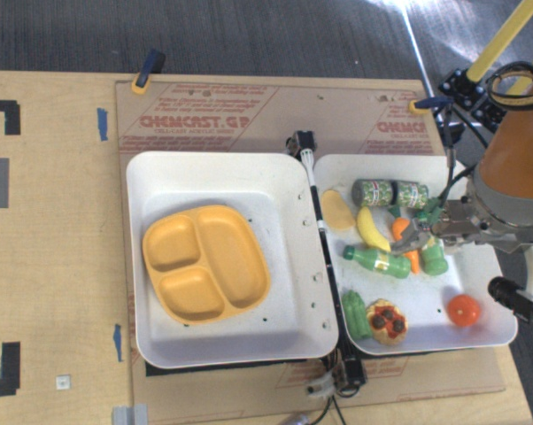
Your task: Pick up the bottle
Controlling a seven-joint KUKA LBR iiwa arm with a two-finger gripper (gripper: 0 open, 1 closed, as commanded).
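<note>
A green plastic bottle (377, 261) with a paler label lies on its side near the middle of the right bin (488, 336), its cap pointing left. My gripper (420, 231) hangs low over the bin, just up and to the right of the bottle's base, among small orange and green toy pieces. The grey arm with its orange band comes in from the right edge. The view shows nothing held in the gripper.
Around the bottle lie a banana (370, 228), a dark can (390, 193), a yellow slice (337, 209), a green piece (434, 258), a tomato (464, 310), a pizza toy (386, 320) and a green vegetable (353, 313). The left bin (151, 171) holds a yellow divided plate (205, 261).
</note>
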